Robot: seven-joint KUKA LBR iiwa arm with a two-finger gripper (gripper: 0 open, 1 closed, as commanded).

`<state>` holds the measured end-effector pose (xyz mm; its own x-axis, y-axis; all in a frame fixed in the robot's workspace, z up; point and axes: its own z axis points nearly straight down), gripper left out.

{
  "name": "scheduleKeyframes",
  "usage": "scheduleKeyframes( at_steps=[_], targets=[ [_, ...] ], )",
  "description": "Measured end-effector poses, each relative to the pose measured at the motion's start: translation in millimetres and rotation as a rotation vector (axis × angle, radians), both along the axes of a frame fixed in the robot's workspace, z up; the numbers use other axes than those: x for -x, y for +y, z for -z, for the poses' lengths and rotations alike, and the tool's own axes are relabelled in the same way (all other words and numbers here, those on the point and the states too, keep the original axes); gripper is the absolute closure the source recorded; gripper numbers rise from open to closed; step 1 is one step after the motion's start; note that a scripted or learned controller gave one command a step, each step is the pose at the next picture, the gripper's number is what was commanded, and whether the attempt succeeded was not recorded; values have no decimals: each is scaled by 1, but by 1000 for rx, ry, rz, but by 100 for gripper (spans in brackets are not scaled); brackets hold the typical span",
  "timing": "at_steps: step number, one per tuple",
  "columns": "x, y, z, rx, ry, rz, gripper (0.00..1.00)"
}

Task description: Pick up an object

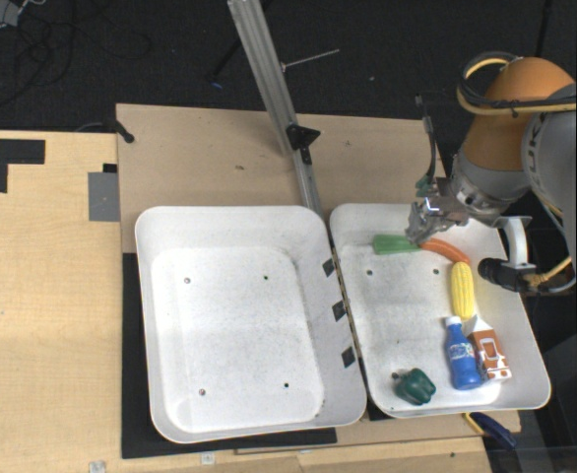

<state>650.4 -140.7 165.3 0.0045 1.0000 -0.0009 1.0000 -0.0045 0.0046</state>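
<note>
One end effector point(424, 217), finger state unclear, above carrot point(436, 248) at right bin point(525, 382) far edge | risk: glancing contact pushes carrot against wall, no grasp

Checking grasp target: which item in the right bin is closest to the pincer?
The flat green piece, at the right bin's top edge, just under the pincer. The corn, blue bottle and green pepper lie farther down.

Grey arm point(549, 161) with an orange band, black cables, and a metallic hand point(424, 217).
</note>
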Motion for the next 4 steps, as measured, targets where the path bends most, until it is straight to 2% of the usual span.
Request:
scheduleKeyframes(
  at_steps=[1, 2, 3, 4],
  targets=[
    [1, -4, -43, 0, 2, 1, 100],
    [5, -7, -106, 1, -1, -2, 100],
    [13, 51, -94, -4, 9, -9, 100],
    [17, 103, -98, -3, 8, -9, 100]
  ],
)
